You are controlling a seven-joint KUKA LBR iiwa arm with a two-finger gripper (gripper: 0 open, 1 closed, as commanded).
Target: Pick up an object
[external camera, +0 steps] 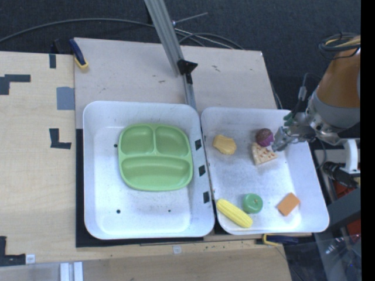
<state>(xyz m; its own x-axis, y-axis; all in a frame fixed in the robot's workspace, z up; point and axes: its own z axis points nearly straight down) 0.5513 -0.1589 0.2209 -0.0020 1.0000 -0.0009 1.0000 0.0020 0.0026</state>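
The right bin holds several toy foods: a yellow lump, a dark purple round piece, a tan waffle-like square, a green round piece, a yellow corn cob and an orange block. My gripper reaches in from the right, low over the bin, its tip right beside the waffle square and the purple piece. I see nothing held between its fingers.
The left bin contains a green divided plate. A grey metal post slants up from the bins' far edge. Cables run behind the bench, and a blue-and-yellow clamp sits at the far left.
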